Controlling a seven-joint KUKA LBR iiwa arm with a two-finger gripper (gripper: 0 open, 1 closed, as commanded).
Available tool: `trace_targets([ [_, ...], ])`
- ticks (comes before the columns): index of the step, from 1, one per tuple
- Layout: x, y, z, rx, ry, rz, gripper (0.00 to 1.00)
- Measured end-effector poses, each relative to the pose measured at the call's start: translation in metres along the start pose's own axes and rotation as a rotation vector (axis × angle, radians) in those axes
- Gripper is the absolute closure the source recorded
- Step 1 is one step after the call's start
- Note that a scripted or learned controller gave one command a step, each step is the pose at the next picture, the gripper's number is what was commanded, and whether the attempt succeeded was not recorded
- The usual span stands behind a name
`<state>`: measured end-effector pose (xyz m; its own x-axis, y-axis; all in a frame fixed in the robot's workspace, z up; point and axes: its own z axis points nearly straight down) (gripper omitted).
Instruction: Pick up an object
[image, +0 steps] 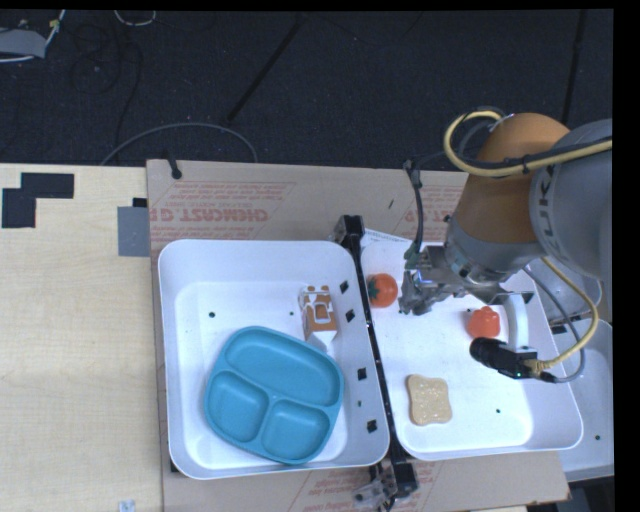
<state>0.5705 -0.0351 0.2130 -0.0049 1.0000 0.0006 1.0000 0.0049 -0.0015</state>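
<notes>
A pale wooden bench (70, 330) carries a brown cardboard sheet (250, 200) printed with red lettering, and on that sheet sit two shallow white bins divided by a black clip-studded seam (362, 330), which serves here as the landmark. Behind the bench the floor is dark, with loose cables trailing across it. Left of the seam, the left bin (185, 290) holds a blue three-compartment plate (272, 394) that fills most of its floor, leaving bare white mainly along the far and left walls; a small orange-and-white toy block (319, 310) lies just off the plate's far edge, close to the seam. Right of the seam, the right bin (480, 425) holds a red-orange tomato-like ball (381, 290) almost against the seam, a second red-orange piece (484, 323) well to the right of it, and a tan toast-shaped slice (429, 399) near the front wall, with open white floor around it. The gripper (418, 297) hangs over the right bin just right of the first ball, between the two red-orange pieces; whether it is apart or together cannot be told, and no object is seen in it.
</notes>
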Motion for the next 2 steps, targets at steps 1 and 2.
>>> trace_targets([
  [1,0.049,0.011,-0.012,0.0,0.001,0.0,1.0],
  [2,0.104,0.027,-0.019,0.0,0.001,0.0,1.0],
])
